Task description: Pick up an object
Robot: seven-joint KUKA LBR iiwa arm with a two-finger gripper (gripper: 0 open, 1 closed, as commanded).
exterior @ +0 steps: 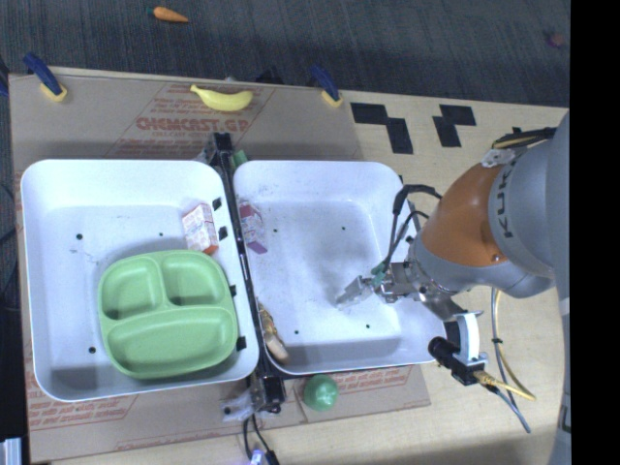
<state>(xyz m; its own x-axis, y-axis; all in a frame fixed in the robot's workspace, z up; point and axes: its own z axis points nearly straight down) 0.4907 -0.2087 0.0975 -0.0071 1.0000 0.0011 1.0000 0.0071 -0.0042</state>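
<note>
My gripper [351, 293] hangs low over the floor of the right bin [320, 177], right of its middle, pointing left from the orange-banded wrist [463, 231]. I see nothing under or beside it. A reddish packet [250, 227] lies against the right bin's left wall. A small tan object [272, 339] rests in that bin's near-left corner. In the left bin [58, 260] a green divided plate [170, 310] takes up the near half, and a small red-and-white carton [199, 228] lies just behind it.
A green ball [321, 391] sits on the cardboard in front of the right bin. A yellow banana [222, 96] lies on the cardboard behind the bins. Blue clamps [45, 76] hold the cardboard's back edge. The arm's body covers the bench on the right.
</note>
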